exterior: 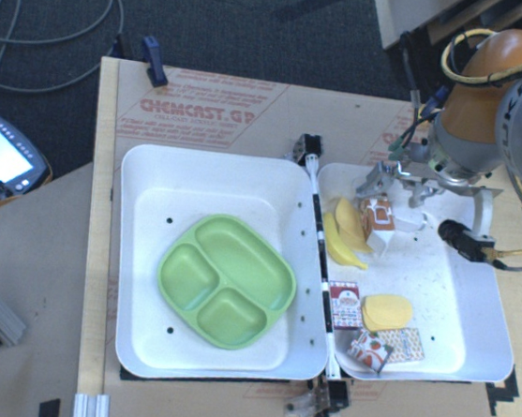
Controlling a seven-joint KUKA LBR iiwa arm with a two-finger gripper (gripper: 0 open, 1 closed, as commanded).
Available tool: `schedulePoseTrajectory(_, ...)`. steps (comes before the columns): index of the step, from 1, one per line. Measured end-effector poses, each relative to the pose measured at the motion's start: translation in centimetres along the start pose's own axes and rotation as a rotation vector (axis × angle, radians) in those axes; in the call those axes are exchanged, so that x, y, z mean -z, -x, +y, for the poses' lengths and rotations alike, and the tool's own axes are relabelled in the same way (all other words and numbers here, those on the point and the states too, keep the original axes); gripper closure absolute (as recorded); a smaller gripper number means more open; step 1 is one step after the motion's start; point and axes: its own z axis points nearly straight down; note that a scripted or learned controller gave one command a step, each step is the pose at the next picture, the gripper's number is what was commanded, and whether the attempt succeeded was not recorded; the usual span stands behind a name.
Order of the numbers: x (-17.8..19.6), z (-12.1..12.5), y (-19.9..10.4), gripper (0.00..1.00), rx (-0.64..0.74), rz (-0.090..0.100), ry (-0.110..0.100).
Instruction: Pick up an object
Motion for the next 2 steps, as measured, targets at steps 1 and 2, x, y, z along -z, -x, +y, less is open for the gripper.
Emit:
schedulePoseTrajectory(1, -5.2, -0.4, -0.5, 0.00, 0.000, -0.006, 0.014)
schedulePoseTrajectory(2, -6.0, 1.6, 0.0, 0.00, 0.000, -0.006, 0.011)
